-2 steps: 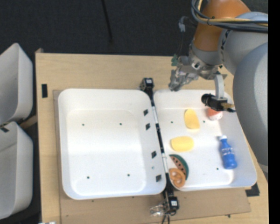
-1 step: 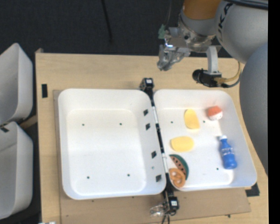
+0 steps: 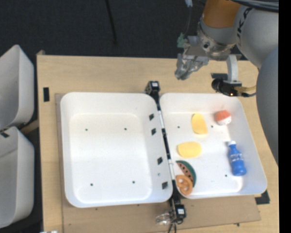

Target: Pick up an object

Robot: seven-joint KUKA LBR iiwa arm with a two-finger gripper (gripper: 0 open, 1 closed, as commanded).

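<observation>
The right bin (image 3: 250, 178) holds several small things. Two yellow pieces lie near its middle, one upright oval (image 3: 199, 124) and one flatter (image 3: 189, 149). A red and white piece (image 3: 222, 117) sits near the back wall. A blue bottle (image 3: 236, 159) lies toward the right side. A dark green and orange piece (image 3: 185, 176) rests against the front left corner. My gripper (image 3: 184, 71) hangs high above the bench behind the right bin's back left corner, with nothing seen in it.
The left bin (image 3: 70, 144) stands beside the right one, a black clipped divider (image 3: 161, 135) between them. White bulky shapes (image 3: 7, 130) stand at the left edge of the bench. The grey arm (image 3: 257, 28) fills the upper right.
</observation>
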